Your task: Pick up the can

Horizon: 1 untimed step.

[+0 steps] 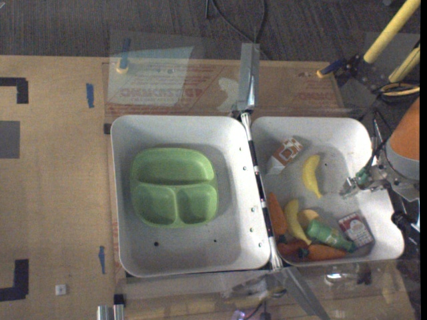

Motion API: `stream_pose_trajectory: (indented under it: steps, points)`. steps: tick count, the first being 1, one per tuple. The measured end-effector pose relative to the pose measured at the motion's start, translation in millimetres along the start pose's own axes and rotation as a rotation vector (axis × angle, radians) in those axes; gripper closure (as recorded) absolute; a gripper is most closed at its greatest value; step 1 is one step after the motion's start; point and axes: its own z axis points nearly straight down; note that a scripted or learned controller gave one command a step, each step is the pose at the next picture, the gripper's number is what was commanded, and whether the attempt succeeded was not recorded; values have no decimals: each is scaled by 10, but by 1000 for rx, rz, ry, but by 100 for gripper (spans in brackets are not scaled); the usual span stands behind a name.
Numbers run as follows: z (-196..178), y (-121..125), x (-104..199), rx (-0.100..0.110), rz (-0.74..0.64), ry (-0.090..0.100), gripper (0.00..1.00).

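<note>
While apart — can [356, 229] near claw [351, 186]

Grey arm [408, 179] with an orange band [407, 139], pale metallic fingers [349, 187] with green detail.

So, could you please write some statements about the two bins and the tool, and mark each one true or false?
1. The green divided tray lies in the left bin. True.
2. The can stands upright in the left bin. False: it lies on its side in the right bin, near the front right corner.
3. The tool is over the right bin, apart from the can. True.
4. There is only one banana. False: one banana lies mid-bin and a second banana lies nearer the front.
5. The green bottle lies beside the can. True.
</note>
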Motion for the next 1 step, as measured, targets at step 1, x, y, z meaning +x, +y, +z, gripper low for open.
stream_pose_trajectory:
  steps: [1]
  points:
    - [-21,-579,87,14,-186,7,100]
